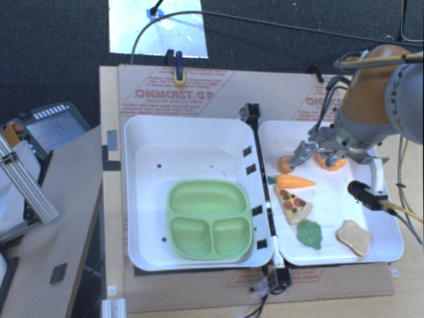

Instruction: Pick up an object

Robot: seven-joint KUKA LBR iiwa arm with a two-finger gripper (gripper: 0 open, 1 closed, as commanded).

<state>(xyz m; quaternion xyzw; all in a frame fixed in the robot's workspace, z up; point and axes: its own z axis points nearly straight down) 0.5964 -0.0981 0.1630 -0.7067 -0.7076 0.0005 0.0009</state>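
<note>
Red print reading "CHEMCAST GP" runs across the brown board under the bins, clearest above the left bin; a second, partly hidden run of the same red print shows at the upper right of the frame, and more faint red print sits at the board's lower edge, too small to read.

The right bin holds the toys. A carrot lies near the bin's left side, its long axis running left to right, the tip pointing right and the green end toward the divider. Just below it a pizza slice lies with its point toward the upper left and its crust toward the lower right. A green leaf sits below the pizza, and a bread slice lies to the right of it, near the bin's lower right corner. An orange piece sits just above the carrot, and an orange ring lies under the arm.

The hand hangs over the upper part of the right bin, just beside the orange piece; whether it is parted or closed cannot be told, and nothing is seen in its grip.

A green tray with three compartments rests in the left bin.
</note>
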